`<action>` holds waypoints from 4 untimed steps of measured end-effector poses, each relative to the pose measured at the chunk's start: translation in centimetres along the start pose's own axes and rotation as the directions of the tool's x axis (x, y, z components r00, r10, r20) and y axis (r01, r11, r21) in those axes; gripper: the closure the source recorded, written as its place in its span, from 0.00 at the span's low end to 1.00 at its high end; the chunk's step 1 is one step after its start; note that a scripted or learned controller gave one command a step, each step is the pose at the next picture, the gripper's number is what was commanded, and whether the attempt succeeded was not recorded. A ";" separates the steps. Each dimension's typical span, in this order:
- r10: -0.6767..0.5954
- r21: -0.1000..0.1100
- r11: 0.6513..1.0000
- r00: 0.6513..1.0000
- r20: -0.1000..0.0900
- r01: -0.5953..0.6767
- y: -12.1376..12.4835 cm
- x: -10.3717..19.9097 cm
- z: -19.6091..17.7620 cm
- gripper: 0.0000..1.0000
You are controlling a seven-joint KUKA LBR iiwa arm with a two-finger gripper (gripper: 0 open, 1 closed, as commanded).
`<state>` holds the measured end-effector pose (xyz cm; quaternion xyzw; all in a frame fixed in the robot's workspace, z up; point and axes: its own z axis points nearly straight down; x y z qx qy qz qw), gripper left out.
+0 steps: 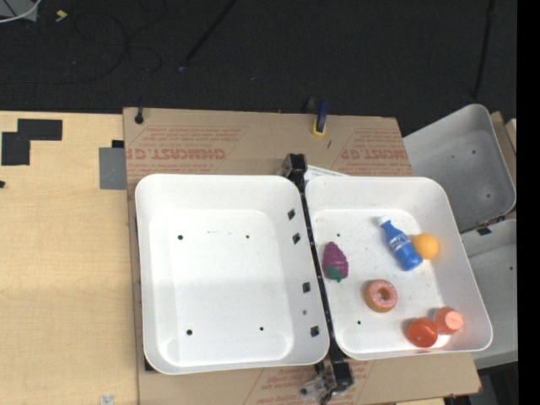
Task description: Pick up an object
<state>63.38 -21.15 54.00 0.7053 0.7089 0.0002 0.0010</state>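
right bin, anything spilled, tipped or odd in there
Nothing spilled. The blue bottle lies on its side against an orange ball. The donut and grapes lie apart, undamaged.

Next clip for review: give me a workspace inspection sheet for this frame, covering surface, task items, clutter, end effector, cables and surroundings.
Surface: two white bins side by side on a cardboard sheet over a wooden bench; left bin, right bin.
Job's things: all in the right bin: blue bottle lying down, touching a yellow ball; purple grapes near the divider; pink doughnut; red ball beside an orange piece in the near right corner.
Clutter: nothing seen.
End effector: nothing seen.
Cables: dark cables across the black floor behind the bench.
Surroundings: blue and yellow clamp on the cardboard's far edge; grey metal tray at right.
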 end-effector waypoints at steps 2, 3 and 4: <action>0.000 0.001 1.000 1.000 -0.001 0.000 1.1 0.0 0.1 1.00; 0.007 0.009 1.000 1.000 -0.003 -0.007 1.0 -0.2 6.8 1.00; 0.001 0.000 1.000 1.000 0.000 -0.001 1.1 0.0 -0.1 1.00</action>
